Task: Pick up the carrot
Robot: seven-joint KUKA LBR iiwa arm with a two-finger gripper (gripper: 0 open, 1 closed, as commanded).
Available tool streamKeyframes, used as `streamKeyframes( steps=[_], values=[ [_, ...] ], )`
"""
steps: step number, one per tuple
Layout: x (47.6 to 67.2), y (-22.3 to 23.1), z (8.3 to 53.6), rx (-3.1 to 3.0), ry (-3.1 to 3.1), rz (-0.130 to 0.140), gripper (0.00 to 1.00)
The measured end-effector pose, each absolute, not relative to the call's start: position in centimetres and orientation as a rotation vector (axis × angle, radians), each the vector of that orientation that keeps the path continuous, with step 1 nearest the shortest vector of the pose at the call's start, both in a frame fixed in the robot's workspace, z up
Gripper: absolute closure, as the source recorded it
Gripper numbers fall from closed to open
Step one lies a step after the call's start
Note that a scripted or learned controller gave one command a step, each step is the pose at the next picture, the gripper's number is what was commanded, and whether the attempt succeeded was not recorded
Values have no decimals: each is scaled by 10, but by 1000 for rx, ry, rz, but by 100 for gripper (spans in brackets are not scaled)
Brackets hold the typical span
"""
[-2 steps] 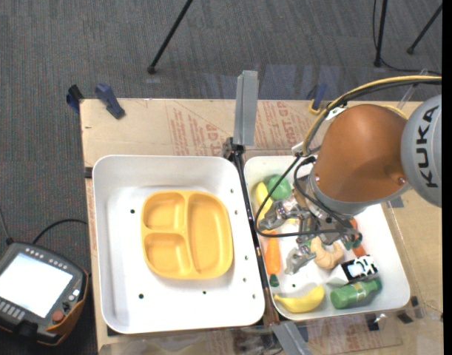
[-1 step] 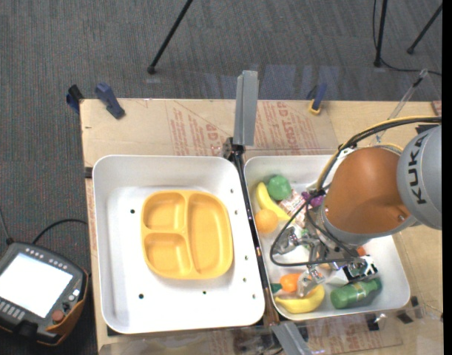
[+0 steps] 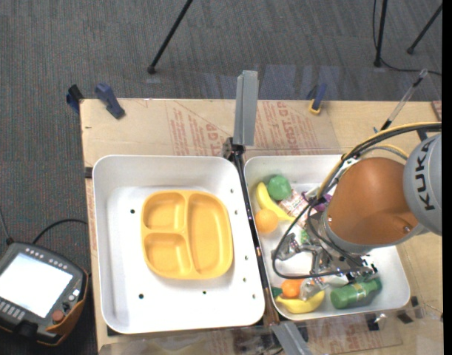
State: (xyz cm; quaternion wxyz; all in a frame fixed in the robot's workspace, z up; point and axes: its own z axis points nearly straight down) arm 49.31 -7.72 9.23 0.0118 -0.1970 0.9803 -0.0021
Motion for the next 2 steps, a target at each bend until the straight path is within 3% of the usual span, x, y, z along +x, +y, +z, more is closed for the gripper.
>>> streamKeyframes(
  steps=[1,2],
  values=[
    [492,-78,104,-716,3049,-1,0],
    [494,-94,91,-1331,2826,-7,0]
  ],
)
